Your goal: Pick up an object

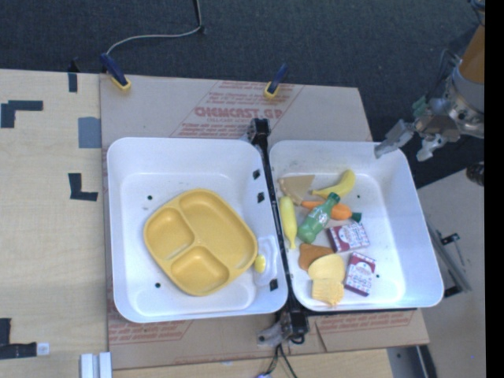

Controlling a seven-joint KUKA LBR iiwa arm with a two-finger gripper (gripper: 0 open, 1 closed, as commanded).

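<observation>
The right bin (pixel 417 203) holds a heap of toy food: a banana (pixel 339 184), a green bottle (pixel 314 222), a small carrot (pixel 337 209), a long yellow piece (pixel 288 220), two red-and-white cartons (pixel 347 236) (pixel 360 274), a yellow cheese wedge (pixel 327 279), a brown piece (pixel 312 253) and a tan slice (pixel 296 186). My gripper (pixel 405 146) hangs over the bin's far right corner, above and to the right of the banana. It is open with nothing between its fingers.
A yellow divided plate (pixel 200 241) lies in the left bin (pixel 126 172), with a small yellow piece (pixel 260 264) beside it near the divider. Both bins rest on cardboard (pixel 220 109) held by yellow clamps. A black cable (pixel 193 6) runs across the dark floor behind.
</observation>
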